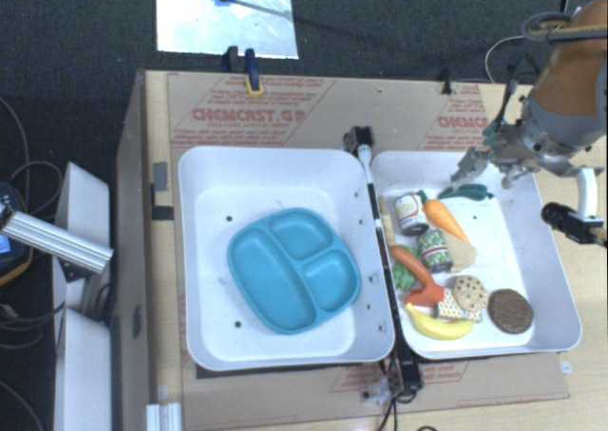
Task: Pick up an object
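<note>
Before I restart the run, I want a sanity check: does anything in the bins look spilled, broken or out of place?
Nothing stands out. The blue tray lies flat in the left bin; the toy foods sit piled inside the right bin, none over the rim.

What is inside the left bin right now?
The left bin holds one thing: a blue divided tray with three compartments, lying flat near the middle. The bin floor beneath the tray is covered, so anything under it cannot be seen.

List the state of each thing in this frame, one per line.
gripper: above the right bin's far edge, nothing seen in it.
blue tray: flat in the left bin, bare.
can: lying on its side.
carrot: lying flat.
banana: lying at the near edge.
cookie: flat.
</note>
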`<state>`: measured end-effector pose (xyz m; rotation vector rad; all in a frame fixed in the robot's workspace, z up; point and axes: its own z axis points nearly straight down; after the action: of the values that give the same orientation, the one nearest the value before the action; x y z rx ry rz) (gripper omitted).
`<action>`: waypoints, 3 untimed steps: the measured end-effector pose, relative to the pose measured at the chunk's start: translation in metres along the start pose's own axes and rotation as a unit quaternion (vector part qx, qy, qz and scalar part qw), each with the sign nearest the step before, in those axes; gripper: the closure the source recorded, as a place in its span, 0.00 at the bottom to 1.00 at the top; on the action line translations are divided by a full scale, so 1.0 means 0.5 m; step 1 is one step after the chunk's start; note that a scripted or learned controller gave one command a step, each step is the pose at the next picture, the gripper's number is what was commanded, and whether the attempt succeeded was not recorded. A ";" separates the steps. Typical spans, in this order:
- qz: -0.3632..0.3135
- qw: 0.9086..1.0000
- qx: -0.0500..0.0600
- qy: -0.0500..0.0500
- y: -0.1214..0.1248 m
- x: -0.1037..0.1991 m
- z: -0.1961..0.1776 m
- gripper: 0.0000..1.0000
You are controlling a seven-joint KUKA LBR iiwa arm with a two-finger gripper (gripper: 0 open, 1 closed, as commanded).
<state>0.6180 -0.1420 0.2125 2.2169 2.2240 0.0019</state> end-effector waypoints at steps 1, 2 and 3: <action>0.001 1.000 0.000 0.000 -0.057 0.026 0.256 0.00; 0.000 1.000 0.001 0.000 -0.111 0.085 0.256 0.00; 0.000 1.000 -0.001 -0.001 0.001 0.022 0.255 0.00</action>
<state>0.6189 -0.1309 0.0851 2.2150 2.2229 0.0020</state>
